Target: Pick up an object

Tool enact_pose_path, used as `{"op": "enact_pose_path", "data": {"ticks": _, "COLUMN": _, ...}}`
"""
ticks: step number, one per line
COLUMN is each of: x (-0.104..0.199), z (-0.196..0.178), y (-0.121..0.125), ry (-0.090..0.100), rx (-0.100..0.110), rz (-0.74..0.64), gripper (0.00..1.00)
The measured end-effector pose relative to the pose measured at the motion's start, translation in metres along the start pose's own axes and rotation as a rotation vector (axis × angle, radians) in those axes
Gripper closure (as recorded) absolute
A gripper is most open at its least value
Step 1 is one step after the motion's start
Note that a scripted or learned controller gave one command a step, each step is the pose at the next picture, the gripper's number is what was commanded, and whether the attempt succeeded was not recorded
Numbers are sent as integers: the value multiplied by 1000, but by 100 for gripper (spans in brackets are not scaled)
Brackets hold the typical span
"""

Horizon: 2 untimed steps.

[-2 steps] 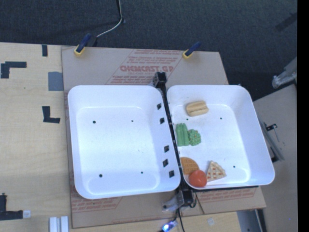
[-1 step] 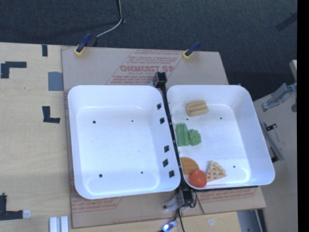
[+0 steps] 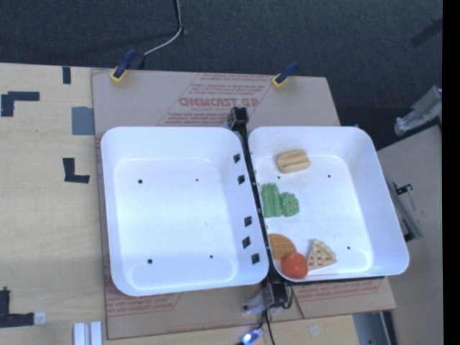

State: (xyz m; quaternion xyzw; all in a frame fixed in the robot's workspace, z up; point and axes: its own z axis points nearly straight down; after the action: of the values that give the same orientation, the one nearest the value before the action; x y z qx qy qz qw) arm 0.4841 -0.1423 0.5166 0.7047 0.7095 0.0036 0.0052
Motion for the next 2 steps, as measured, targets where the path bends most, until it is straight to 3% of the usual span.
{"op": "enact_pose_path", "data": {"ticks": 1, "x": 23, "z": 204, "y": 9, "ry": 6, "rx": 30, "rz": 5, "gripper": 0}}
{"op": "enact_pose_path", "data": {"ticks": 2, "x": 155, "z": 339, "y": -8, "ry": 8, "rx": 31, "rz": -6, "gripper": 0}}
